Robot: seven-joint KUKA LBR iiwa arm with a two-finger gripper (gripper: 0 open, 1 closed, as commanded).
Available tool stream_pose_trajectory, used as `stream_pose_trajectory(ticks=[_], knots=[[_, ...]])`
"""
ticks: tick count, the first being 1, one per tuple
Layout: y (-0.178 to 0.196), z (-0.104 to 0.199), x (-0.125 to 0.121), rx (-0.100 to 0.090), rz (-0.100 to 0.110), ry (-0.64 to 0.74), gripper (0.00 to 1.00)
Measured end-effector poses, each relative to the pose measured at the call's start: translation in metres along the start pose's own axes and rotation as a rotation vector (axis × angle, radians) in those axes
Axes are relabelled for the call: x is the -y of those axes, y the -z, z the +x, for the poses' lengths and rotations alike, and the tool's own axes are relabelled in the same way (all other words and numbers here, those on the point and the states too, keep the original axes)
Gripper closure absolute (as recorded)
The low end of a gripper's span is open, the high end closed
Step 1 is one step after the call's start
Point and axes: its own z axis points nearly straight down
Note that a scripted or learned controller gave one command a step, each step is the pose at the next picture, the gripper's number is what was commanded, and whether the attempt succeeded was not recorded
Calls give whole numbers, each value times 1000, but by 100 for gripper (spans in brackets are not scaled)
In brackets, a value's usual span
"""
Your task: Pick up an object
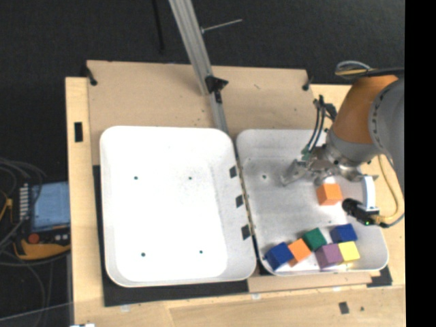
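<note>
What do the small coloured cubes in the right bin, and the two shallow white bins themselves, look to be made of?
The small coloured cubes, such as the orange cube and the blue cube, look like painted wood or solid plastic: flat, matte, even colour, crisp edges; the view cannot settle which. The left white bin and right white bin look like thin moulded plastic: smooth, rounded corners, faint sheen.

gripper [294, 174] above right bin [272, 148]

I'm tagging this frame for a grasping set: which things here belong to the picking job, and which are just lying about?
Part of the job:
- gripper
- orange block nearest it
- blue block, second orange block, green block, purple block, yellow block, dark blue block
- right bin

Lying about:
- left bin
- metal pole
- handheld controller
</note>
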Motion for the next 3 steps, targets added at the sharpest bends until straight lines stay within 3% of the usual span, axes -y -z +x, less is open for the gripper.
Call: stream_pose_trajectory(ticks=[1,3], knots=[[12,-1,-1,-2,-5,-5,100],[117,0,-13,-2,-6,8,100]])
